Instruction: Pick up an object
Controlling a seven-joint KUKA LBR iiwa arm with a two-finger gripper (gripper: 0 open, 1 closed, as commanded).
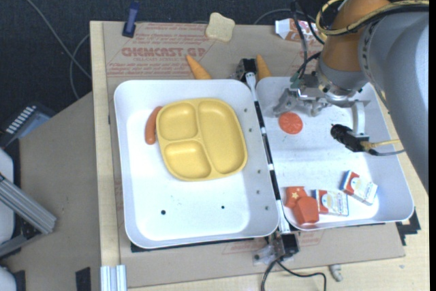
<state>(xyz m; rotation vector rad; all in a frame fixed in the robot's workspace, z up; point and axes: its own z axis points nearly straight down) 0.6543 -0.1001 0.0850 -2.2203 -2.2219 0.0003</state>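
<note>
In the right bin (388, 208) a round red slice (291, 123) lies near the back left. My gripper (300, 104) hangs just above and behind that slice, close to the bin's back wall, under the arm's orange band (354, 17). Nothing can be seen held in it. At the bin's front sit a red block (304, 208) and two small red-and-white cartons (334, 202) (359, 187). The left bin (197, 218) holds a yellow divided plate (201, 138), and an orange-red sausage (150, 125) lies along the plate's left side.
Behind the bins, on the cardboard, lie a bread slice (220, 26), two carrot pieces (197, 67) (263, 67) and a blue item (131, 18). A black part with a cable (349, 137) hangs over the right bin's middle. The grey arm covers the bin's back right.
</note>
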